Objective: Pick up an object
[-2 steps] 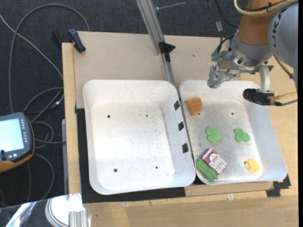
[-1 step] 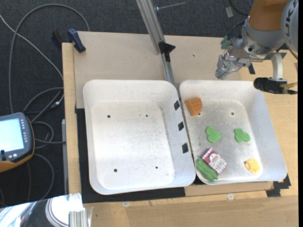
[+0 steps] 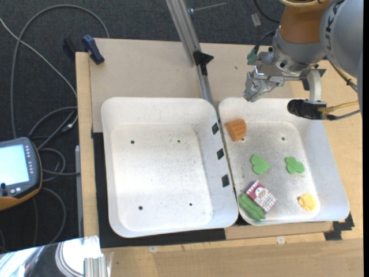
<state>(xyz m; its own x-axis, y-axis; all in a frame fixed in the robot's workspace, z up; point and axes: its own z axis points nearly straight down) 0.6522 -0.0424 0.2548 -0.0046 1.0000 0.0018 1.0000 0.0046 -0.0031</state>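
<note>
My gripper (image 3: 252, 94) hangs above the far left corner of the right bin (image 3: 326, 149), a little above and to the right of an orange block (image 3: 236, 129) that lies by the bin's left wall. Nothing shows between the fingers. Lower in the same bin lie two green pieces (image 3: 260, 165) (image 3: 295, 165), a yellow piece (image 3: 307, 201), a small red and white packet (image 3: 261, 194) and a dark green object (image 3: 251, 207) at the near left corner.
The left bin (image 3: 115, 120) adjoins the right one. A metal pole (image 3: 183, 25) slants down to the gap between them. A blue clamp (image 3: 92, 48) sits at the bench's far left corner. A black part (image 3: 307, 108) juts beside the gripper.
</note>
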